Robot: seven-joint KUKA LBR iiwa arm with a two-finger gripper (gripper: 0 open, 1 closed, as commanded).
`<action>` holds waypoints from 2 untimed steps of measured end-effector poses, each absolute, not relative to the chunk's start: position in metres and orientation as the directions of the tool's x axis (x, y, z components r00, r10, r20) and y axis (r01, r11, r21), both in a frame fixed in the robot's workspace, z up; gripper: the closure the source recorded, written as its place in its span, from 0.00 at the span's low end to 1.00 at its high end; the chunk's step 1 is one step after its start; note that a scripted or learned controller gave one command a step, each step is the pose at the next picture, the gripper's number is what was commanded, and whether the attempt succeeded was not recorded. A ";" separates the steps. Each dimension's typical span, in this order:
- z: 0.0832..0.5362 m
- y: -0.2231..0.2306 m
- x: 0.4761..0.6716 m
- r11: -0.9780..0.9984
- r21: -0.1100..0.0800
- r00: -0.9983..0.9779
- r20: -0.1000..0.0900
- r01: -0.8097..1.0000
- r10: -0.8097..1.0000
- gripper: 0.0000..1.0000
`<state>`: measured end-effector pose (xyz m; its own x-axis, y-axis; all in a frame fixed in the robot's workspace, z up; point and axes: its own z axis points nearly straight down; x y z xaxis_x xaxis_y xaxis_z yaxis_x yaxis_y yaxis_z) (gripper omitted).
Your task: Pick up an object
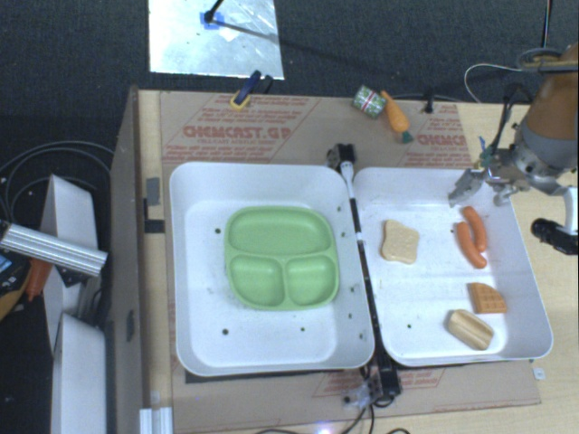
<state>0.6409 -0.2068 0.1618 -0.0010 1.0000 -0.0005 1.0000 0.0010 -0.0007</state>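
Toy food pieces, any of which could be the object to lift, all lie in the right-hand shallow white bin (520,269) as I see it, and none of them is between the fingers of the hand. From my feed the biggest thing is the brown cardboard-covered surface (271,120) printed with red lettering, carrying both bins side by side. The left-hand shallow white bin (194,242) holds a pale green plastic divided plate (281,256) with three compartments, lying flat near its middle. The grey arm with its orange band (552,107) comes in from the right and hangs over the far right corner of the right bin. Its hand (481,184) sits just above the bin's far edge, with two metal fingers (463,188) that look spread apart and nothing clamped between them. Below the hand lies a pair of orange-red toy sausages (471,236), side by side and touching, close to the fingers but apart from them. Left of the sausages, near the divider between the bins, is a tan toy bread slice (399,242). Toward the near right corner rests a tan toy bread roll (469,329), and just beyond it a small orange-brown toy waffle square (487,297). Outside the bins, on the far strip of the surface, lie a small green can (369,100) and an orange toy carrot (395,116), nearly touching.
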 end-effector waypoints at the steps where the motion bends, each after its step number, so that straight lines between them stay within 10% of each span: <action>1: 0.092 -0.209 0.644 0.003 0.016 -0.003 -0.009 1.000 1.000 0.00; 2: 0.085 -0.206 0.627 0.002 0.001 -0.002 -0.001 1.000 1.000 0.00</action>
<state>0.6274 -0.2064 0.0848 -0.0023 1.0000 -0.0015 1.0000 0.0023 0.0013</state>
